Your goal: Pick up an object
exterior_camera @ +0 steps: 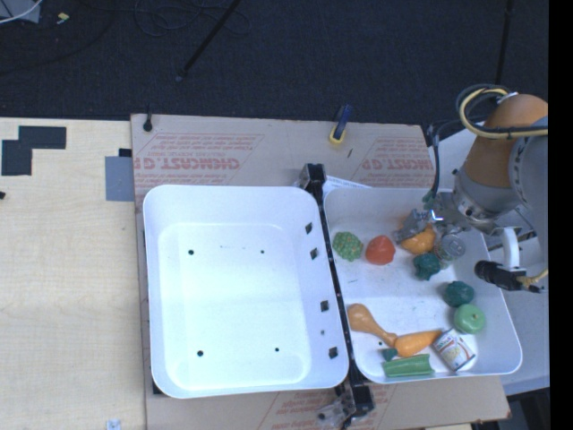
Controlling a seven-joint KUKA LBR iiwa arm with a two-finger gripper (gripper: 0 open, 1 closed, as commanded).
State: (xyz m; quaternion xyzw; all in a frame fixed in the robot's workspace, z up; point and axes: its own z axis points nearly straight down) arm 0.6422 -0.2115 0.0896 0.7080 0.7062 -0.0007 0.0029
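Two shallow white bins sit side by side on a cardboard sheet. The right bin serves as landmark: the gripper hangs over its upper right part, touching an orange object with a dark green piece just below. Near the bin's middle lie a green broccoli-like toy and a red ball. Along its lower edge rest a tan drumstick, an orange carrot and a small can. The left bin adjoins it.

Smooth glossy white plastic bins on cardboard.
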